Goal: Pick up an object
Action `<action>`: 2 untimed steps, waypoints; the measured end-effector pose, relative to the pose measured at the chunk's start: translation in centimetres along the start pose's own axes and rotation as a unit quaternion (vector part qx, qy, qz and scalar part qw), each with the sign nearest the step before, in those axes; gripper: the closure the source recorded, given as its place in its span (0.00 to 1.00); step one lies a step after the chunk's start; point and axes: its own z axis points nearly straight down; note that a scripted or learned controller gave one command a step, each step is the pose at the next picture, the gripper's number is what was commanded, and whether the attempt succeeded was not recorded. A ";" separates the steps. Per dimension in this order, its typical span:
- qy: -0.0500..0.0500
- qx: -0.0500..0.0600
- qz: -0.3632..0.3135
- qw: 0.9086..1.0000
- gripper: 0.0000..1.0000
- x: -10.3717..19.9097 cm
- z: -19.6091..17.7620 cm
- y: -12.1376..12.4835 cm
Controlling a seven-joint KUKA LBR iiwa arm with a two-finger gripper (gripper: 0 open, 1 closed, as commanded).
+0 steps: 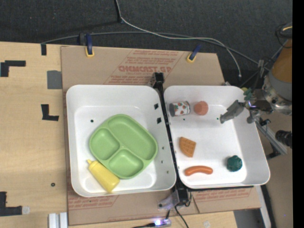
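Two white bins sit side by side on the desk [28,141], on a sheet of brown cardboard [142,68]. The left bin [78,96] holds a green divided plate [123,146] lying flat near its middle, with a yellow bottle [102,175] on its side at the plate's lower left edge, touching or just beside it. The right bin [254,175] holds five small things, well apart from each other: a small can [179,109] on its side near the upper left corner, a reddish ball [201,108] just beside the can, an orange waffle-like piece [187,147] near the middle left, a red-orange sausage [198,170] low in the bin, and a dark green lump [233,163] toward the lower right. The hand [231,112] comes in from the right at the bin's upper right rim, above the bin floor, with nothing between its fingers; how far open it is cannot be told. It is apart from every object; the ball is nearest.
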 end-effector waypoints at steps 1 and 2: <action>-0.001 -0.006 -0.002 1.000 0.00 0.0 -0.6 0.2; -0.001 -0.003 -0.001 1.000 0.00 0.4 5.5 -0.5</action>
